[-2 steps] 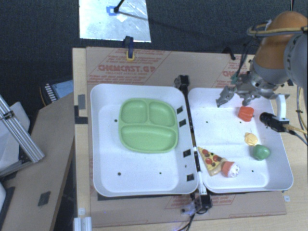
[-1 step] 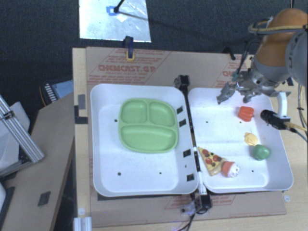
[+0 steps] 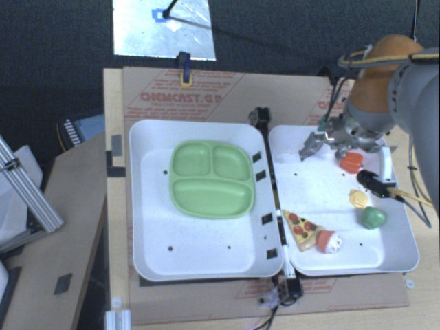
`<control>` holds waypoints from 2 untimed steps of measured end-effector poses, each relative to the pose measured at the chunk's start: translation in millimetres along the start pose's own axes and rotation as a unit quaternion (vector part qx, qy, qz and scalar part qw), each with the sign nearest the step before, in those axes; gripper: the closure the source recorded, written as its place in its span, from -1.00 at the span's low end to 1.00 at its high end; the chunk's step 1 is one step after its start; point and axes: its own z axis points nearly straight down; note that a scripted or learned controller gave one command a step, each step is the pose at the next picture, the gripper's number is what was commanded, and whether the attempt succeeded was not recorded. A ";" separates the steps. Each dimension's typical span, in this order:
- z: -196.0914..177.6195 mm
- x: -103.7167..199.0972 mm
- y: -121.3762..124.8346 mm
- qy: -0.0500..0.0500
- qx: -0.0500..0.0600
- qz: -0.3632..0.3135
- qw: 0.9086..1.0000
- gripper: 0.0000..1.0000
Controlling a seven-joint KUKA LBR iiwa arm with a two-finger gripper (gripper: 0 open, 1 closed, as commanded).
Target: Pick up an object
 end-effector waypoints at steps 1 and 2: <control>48.7 0.6 0.2 0.000 -0.001 0.000 1.000 -1.00; 34.5 0.3 2.1 -0.001 -0.004 -0.001 1.000 1.00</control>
